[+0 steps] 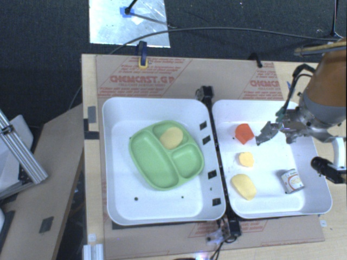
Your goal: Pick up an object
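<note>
Objects for picking lie in the right bin (312,207): an orange block (244,133) sits near its upper left part, a small yellow piece (246,159) lies just below that block, and a larger yellow lump (244,186) rests lower still, close to the bin's front left corner. Toward the bin's lower right a small white can with an orange label (292,181) lies tilted on its side, well apart from the yellow items.

Just to the right of the orange block, the gripper (265,134) hangs over the bin floor, its dark fingertip end pointing left toward the block. Nothing can be seen between its fingers, and the block stands apart from them with a narrow strip of white floor between. How wide the fingers stand cannot be told from this slanted look down. Behind the gripper the grey wrist and the orange band of the arm (325,88) reach in from the right edge.

In the left bin (116,145) a green divided plate (165,155) lies near the middle, turned at an angle, with a pale yellow rounded item (172,138) in its upper small compartment. Both bins rest side by side on a brown cardboard sheet (162,75) printed with red lettering, which a blue and yellow clamp (142,54) grips at the far edge.
</note>
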{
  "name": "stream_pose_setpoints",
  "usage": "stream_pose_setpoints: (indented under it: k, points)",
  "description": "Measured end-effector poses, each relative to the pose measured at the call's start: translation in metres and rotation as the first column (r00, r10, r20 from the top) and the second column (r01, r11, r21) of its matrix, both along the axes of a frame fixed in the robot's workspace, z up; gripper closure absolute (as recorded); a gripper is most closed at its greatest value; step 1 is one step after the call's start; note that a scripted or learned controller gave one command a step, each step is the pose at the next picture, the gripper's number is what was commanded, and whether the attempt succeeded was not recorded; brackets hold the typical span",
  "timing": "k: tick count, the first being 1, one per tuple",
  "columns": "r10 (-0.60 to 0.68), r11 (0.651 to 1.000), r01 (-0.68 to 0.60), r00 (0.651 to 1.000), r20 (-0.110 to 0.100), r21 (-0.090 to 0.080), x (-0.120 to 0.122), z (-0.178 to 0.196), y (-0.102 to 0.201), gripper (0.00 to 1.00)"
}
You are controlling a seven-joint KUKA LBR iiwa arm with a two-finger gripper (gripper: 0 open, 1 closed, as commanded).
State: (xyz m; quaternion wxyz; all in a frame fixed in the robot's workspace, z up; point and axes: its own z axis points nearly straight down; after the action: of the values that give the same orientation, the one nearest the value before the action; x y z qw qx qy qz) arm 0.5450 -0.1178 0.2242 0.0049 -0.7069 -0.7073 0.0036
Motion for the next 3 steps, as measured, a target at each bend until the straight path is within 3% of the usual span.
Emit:
stream_pose_setpoints:
  k: [1, 2, 3]
  points:
    - [0.003, 1.000, -0.003, 1.000, 0.013, -0.002, 0.003, 0.007, 0.000, 0.00]
    - [0.001, 1.000, -0.001, 1.000, 0.011, -0.001, -0.006, -0.043, 0.006, 0.00]
    - [0.000, 1.000, 0.000, 1.000, 0.011, -0.001, 0.003, -0.090, 0.002, 0.00]
